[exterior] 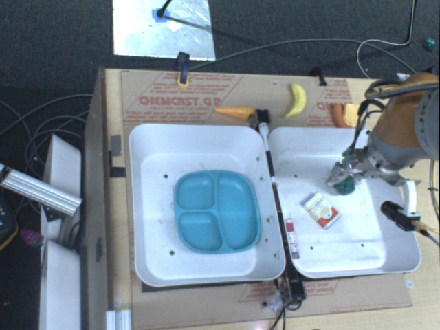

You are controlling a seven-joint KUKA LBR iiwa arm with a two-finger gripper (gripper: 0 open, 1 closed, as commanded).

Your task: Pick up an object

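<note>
Teal, small and probably light, the object (346, 185) in the right bin (357, 263) sits at the gripper (342, 175); jaw state indiscernible; take it across its middle.

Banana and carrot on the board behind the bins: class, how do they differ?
The banana is yellow, the carrot orange. The banana is curved and stands roughly upright in the view; the carrot is straight and lies sideways. The banana is behind the right bin, the carrot behind the left bin.

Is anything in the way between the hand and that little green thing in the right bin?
Nothing visible. The hand sits right at the small green object, and the orange-and-white packet lies apart, toward the bin's front.
</note>
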